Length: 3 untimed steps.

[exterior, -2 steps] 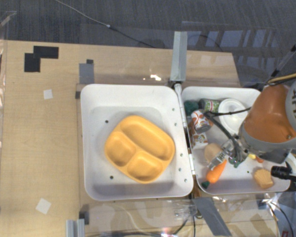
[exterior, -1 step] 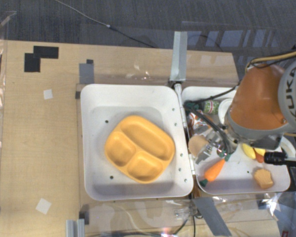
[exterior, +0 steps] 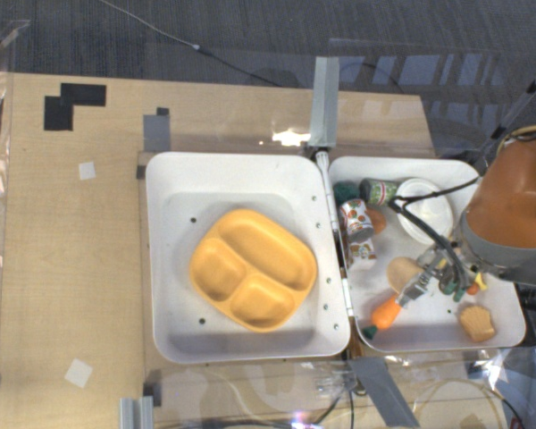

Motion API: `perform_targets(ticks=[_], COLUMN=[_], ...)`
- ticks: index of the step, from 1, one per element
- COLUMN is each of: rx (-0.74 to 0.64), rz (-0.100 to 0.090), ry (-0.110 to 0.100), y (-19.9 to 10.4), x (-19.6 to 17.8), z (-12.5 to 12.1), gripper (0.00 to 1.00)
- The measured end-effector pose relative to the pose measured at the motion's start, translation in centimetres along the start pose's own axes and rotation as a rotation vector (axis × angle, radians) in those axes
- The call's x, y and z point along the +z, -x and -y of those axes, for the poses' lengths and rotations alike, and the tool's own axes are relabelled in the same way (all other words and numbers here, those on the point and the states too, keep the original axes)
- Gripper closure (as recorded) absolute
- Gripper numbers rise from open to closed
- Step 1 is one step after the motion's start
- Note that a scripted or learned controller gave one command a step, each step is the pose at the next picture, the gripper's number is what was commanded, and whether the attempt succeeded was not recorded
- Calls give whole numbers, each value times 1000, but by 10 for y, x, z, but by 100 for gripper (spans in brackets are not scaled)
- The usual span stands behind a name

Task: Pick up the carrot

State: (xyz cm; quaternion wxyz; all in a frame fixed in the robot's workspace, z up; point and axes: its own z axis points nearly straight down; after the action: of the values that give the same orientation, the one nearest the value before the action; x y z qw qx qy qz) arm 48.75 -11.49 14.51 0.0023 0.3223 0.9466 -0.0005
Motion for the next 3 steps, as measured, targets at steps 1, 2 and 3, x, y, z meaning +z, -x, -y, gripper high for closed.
perform_targets(ticks=[1, 2, 3], rx=[237, 238, 159], rz=[1, 7, 6], ry=[5, 7, 10], y=[-17, -15, -12], x=[57, 56, 56], z=[-25, -25, -22], gripper=[100, 0, 0])
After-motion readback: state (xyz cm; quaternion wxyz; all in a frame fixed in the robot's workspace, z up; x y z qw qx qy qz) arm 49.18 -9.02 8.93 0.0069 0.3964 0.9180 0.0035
